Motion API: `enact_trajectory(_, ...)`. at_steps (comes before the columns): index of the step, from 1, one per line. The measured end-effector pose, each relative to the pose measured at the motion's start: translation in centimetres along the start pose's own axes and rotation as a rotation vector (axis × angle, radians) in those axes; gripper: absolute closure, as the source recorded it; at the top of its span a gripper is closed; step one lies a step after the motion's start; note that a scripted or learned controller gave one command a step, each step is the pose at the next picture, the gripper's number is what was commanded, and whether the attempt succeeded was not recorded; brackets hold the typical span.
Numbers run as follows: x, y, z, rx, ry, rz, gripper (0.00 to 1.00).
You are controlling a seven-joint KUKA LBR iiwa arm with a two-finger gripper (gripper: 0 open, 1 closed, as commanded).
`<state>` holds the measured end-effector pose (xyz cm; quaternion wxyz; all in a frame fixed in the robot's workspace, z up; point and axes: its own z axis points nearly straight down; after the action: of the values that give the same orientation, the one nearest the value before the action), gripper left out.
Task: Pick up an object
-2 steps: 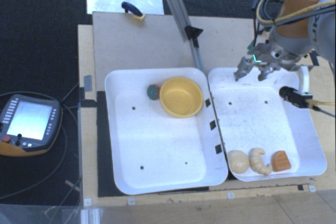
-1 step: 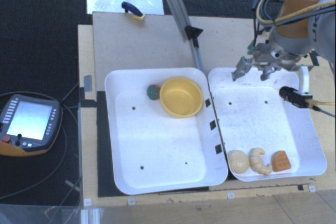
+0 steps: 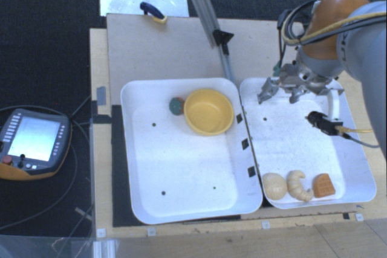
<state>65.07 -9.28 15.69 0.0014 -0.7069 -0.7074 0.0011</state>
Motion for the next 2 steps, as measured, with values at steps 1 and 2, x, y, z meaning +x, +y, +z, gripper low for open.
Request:
enact_trajectory(1, -0.1, -1.0, 5.4, -0.002, 0.000, 0.000, 0.00)
enact_trajectory(2, -0.1, -0.9, 6.7, -0.004, -0.001, 0.000, 0.00)
